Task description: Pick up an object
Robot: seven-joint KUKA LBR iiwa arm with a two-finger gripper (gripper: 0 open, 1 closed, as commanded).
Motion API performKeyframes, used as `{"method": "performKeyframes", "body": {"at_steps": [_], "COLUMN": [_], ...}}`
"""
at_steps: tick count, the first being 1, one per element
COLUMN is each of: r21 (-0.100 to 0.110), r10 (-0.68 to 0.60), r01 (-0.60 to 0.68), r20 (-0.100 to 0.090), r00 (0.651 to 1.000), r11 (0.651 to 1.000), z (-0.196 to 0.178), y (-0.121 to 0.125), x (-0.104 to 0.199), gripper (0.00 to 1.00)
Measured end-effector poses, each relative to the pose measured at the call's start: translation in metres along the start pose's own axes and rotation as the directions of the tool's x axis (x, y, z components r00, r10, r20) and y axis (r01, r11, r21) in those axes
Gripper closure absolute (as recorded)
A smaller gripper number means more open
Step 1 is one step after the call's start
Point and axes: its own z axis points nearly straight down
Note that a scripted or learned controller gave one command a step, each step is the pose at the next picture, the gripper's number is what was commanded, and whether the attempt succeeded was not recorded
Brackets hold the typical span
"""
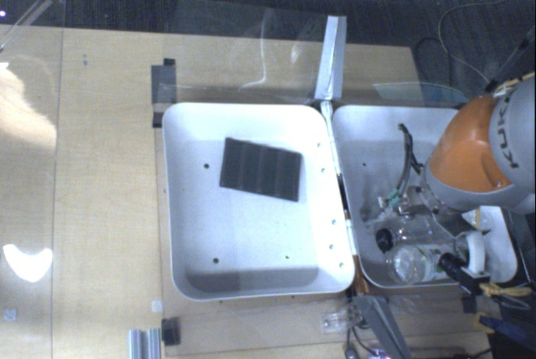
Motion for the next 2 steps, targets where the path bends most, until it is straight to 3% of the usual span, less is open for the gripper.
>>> {"method": "performKeyframes", "body": {"at_steps": [1, 2], "r21": [0.009, 0.0], "r10": [0.02, 0.012], "r01": [-0.02, -0.012], "r20": [0.0, 0.003], "r00": [1.0, 1.0], "r11": [1.0, 1.0], "z": [0.003, -0.01], "y": [0.079, 0.082], "x": [0.002, 0.002], "gripper": [0.0, 1.0]}}
